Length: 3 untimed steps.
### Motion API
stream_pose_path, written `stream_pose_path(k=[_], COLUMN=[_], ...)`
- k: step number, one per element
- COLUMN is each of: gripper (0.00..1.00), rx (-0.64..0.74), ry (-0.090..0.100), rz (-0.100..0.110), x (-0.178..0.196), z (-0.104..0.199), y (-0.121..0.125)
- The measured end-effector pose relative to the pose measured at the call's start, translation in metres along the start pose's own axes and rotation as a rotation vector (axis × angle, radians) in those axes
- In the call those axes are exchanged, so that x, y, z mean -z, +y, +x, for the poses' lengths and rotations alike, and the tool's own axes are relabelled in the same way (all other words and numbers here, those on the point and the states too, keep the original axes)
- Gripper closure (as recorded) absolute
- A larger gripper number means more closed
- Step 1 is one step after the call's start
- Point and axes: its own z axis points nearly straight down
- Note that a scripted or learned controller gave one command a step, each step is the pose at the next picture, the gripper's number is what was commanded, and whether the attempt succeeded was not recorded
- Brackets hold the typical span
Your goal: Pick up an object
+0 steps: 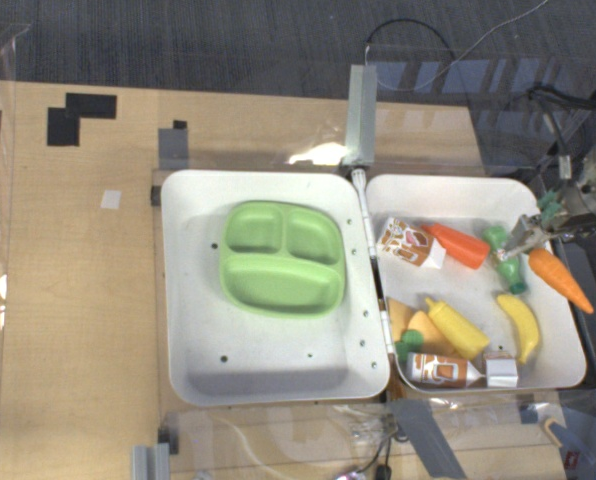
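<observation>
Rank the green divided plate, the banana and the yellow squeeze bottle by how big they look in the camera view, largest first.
1. Green divided plate, by far the largest.
2. Yellow squeeze bottle and banana: these look about alike, so no ranking between them.

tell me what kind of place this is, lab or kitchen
Most likely a robotics lab bench, not a kitchen: two white bins, the left bin holding a green divided plate, the right bin toy food like a banana, and the gripper reaching in.
</observation>
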Motion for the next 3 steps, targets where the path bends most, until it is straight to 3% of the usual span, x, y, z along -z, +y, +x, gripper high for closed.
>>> stream_pose_path(k=[1, 2, 3], gripper=[1.0, 1.0, 1.0], rx=[0.008, 0.036, 0.467], ry=[-0.003, 0.002, 0.003], rz=[-0.006, 0.005, 0.003], x=[0.011, -0.073, -0.11], z=[0.0, 0.003, -0.008], y=[0.002, -0.006, 0.001])
